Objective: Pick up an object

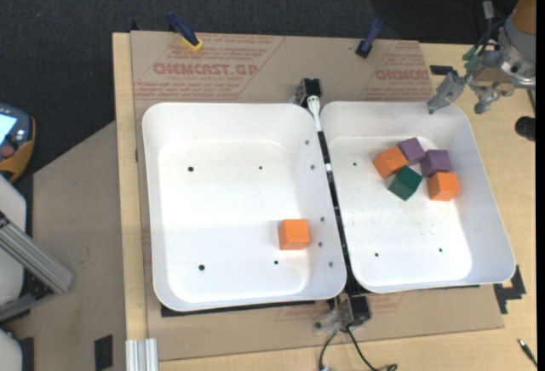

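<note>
My gripper [464, 99] hangs over the far right corner of the right bin [477, 263], fingers spread open with nothing between them. Below it, in the right bin, lies a cluster of blocks: an orange block [390, 162], a purple block [412, 149], another purple block [436, 162], a dark green block [406, 183] and an orange block [443, 185]. A lone orange block [294, 234] sits in the left bin [170, 191], toward its near right side. The gripper is well apart from all blocks.
The two white bins rest on a cardboard sheet [213, 63] held by blue clamps [184, 31] at the far edge. A black divider bar [326, 165] runs between the bins. The arm's wrist [519, 46] enters at the upper right.
</note>
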`<state>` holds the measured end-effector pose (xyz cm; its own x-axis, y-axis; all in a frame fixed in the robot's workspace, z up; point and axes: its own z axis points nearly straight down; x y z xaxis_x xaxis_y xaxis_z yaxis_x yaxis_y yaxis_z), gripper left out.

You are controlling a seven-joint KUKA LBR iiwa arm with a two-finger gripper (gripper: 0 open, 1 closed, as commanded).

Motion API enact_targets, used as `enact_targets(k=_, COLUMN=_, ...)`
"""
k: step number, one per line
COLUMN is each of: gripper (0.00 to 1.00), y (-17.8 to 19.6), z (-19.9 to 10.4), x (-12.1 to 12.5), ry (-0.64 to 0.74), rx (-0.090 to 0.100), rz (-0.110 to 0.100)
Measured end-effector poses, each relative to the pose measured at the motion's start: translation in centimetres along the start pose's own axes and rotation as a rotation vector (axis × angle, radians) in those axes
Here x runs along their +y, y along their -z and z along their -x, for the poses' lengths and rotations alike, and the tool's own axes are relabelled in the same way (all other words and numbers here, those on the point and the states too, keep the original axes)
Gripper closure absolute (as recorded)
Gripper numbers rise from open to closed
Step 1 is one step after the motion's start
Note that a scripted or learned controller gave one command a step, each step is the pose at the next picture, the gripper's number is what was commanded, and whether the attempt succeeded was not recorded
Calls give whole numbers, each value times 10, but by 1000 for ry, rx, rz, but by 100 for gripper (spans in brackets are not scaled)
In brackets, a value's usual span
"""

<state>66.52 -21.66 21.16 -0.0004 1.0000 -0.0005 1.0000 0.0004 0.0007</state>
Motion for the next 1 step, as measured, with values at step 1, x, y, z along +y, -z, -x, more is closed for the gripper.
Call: enact_targets(k=1, gripper=0, y=-95, z=-29, x=-26, ry=0, rx=-8, rz=24)
